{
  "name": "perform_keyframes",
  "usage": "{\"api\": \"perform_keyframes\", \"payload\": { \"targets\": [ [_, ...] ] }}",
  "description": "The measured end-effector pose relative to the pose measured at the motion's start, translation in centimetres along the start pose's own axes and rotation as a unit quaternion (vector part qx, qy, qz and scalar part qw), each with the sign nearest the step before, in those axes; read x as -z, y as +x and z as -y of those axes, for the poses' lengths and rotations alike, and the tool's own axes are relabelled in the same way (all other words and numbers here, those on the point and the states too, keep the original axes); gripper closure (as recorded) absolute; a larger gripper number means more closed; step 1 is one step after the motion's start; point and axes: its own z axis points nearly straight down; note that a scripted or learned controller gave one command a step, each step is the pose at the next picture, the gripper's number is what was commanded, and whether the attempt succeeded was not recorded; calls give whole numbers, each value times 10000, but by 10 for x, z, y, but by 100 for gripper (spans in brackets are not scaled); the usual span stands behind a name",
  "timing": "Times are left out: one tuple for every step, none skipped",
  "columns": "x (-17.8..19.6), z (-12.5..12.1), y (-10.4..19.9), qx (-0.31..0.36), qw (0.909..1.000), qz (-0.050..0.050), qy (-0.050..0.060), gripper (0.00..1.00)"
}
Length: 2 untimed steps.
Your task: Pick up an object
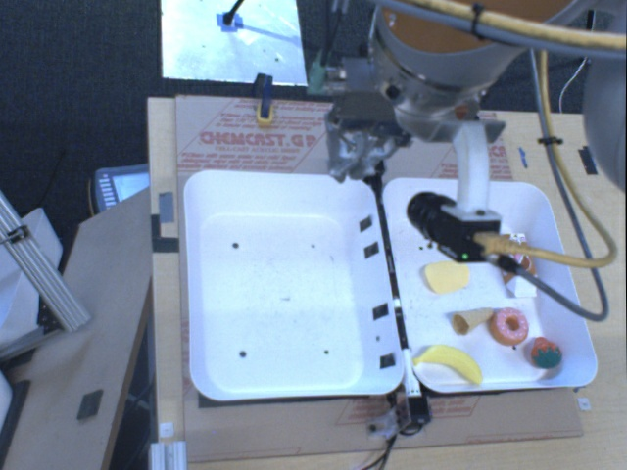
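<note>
You have two glossy white bins; the right one holds one curved banana, one cone, one ringed donut. Gripper: grip state unclear.

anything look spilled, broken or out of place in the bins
Nothing stands out. The banana, donut, cone and yellow chip lie apart and whole in the right bin; the gripper hangs over the bins' far edge.

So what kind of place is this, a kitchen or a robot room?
Most likely a robot test lab, not a kitchen. A big robot arm with cables hangs over two white bins on a workbench, and the banana and donut look like toy food for grabbing practice.
</note>
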Motion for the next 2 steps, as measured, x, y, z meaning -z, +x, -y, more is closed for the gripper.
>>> {"api": "perform_keyframes", "payload": {
  "targets": [
    [-1, 6, 34, -1, 10000, 2, 10, 100],
    [-2, 6, 33, -6, 10000, 8, 13, 0]
  ]
}}
